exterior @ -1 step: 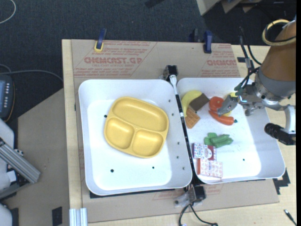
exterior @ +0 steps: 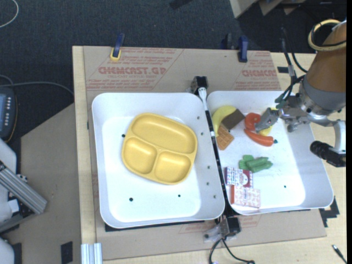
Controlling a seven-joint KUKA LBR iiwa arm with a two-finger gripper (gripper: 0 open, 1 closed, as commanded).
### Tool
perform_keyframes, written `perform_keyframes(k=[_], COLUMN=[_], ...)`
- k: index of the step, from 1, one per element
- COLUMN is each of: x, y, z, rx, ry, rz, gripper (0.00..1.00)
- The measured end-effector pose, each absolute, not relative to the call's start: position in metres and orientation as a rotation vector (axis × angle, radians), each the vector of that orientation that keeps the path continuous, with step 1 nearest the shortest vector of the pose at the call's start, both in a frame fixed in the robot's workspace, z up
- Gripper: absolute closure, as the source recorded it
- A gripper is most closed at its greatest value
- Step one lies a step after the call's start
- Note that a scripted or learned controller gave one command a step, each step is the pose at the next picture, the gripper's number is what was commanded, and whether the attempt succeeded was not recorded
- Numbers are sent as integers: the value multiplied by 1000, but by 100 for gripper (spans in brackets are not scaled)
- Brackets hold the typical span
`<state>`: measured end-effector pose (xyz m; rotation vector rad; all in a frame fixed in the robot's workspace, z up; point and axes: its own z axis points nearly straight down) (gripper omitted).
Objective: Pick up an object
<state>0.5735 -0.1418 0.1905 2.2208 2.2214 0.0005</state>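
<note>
Red target: I read the curved red plastic pepper (exterior: 258,134) in the right white bin (exterior: 308,191) as the pick; it lies in the bin's upper half, just right of the yellow and brown toy food piece (exterior: 226,117).
Gripper: grey two-finger gripper (exterior: 269,120) sits at the pepper's upper end, tips low over a small yellow bit beside it. Jaws look parted, straddling that spot; I see nothing clamped between them.
Risk 1: clutter. Pepper, yellow bit and brown block are close together, so I could close on two things or nudge one aside.
Risk 2: shape. Pepper is smooth, narrow and curved; an end pinch may squirt it out or let it pivot.
Risk 3: bin floor. Tips look very near the plastic, so scraping is possible.
Target look: glossy orange-red, crescent lying flat, long axis slanting down-right.
Neighbours: green toy bean pods (exterior: 255,163) below, well apart; red-and-white printed packet (exterior: 242,187) at the bin's lower left; orange waffle-textured wedge (exterior: 225,140) by the divider.
Left bin: yellow three-compartment plastic plate (exterior: 159,148), not involved.
</note>
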Motion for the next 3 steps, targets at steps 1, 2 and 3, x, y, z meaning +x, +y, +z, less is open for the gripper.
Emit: perform_keyframes(k=[1,2,3], x=[573,573,574], y=[-145,-144,-145], z=[128,83,95], rx=[2226,2224,2223], ry=[2225,2224,2220], rz=[-5,-3,0], gripper=[0,0,100])
